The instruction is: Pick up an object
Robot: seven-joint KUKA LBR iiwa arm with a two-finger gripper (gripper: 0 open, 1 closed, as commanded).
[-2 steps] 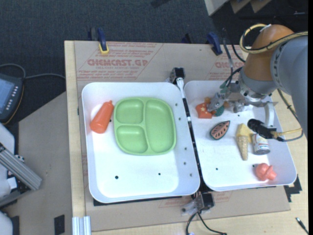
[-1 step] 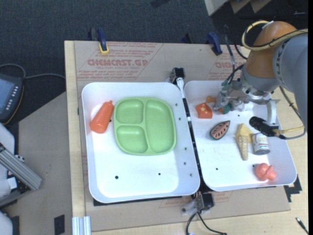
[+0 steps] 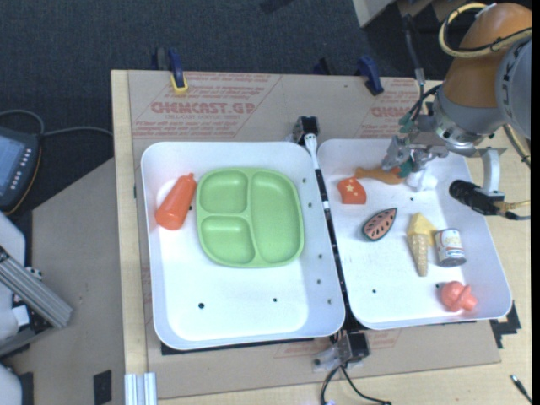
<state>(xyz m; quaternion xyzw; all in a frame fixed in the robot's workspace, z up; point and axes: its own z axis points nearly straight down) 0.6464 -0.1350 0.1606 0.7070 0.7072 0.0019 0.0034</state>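
Note:
My gripper (image 3: 408, 162) hangs low over the far end of the right bin (image 3: 371, 306). Its tip is right at the right end of a flat orange-brown piece (image 3: 375, 175); I cannot tell whether it touches that piece. Also in this bin lie a red-orange block (image 3: 353, 191), a brown oval leaf-like toy (image 3: 380, 224), a yellow cone (image 3: 419, 241), a small tin can (image 3: 450, 247) and a pink toy (image 3: 458, 296).
The left bin (image 3: 236, 319) holds a green divided plate (image 3: 251, 216) and an orange bottle (image 3: 175, 202) beside it. A black cable fitting (image 3: 477, 197) sticks out by the right bin's right rim. The arm (image 3: 481, 66) reaches in from the upper right.

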